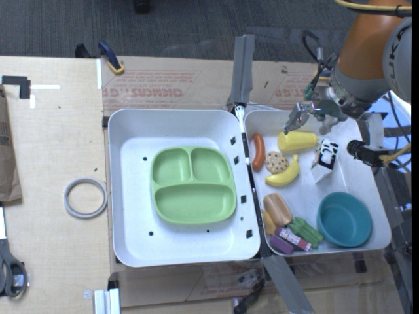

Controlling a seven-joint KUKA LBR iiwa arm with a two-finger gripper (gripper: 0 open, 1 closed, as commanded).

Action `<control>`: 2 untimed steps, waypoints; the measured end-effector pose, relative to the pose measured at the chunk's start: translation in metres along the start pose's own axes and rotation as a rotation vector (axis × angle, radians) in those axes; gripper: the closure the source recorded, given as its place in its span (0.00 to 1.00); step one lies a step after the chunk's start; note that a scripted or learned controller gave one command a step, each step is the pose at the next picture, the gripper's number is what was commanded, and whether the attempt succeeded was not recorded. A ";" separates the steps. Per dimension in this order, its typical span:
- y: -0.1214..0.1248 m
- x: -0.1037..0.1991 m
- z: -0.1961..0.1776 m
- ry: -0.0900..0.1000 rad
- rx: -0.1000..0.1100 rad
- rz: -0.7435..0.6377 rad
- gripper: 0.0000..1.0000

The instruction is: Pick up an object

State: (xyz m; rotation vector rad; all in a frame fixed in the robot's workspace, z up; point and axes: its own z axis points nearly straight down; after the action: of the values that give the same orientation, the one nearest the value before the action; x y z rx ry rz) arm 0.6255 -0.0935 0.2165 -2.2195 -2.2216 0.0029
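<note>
End effector grip state unclear, above yellow toy, cardboard lettering reversed, unreadable.

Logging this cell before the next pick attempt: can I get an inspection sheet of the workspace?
Surface: two white bins; left bin holds a green divided plate.
Job's things: right bin holds a yellow block, banana, cookie, sausage, blue bowl, bread roll, small white carton.
Clutter: tape ring on the bench.
Grippers: gripper above the yellow block, holding nothing visible.
Cables: black and yellow leads on the arm.
Surroundings: dark carpet beyond bench.
</note>
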 end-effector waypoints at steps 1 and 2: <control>-0.022 -0.009 0.125 0.000 -0.001 -0.176 0.00; -0.019 -0.014 0.104 -0.002 -0.005 -0.478 0.00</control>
State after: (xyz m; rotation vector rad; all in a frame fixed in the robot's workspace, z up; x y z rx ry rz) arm 0.6067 -0.1074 0.1125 -1.6330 -2.6875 -0.0016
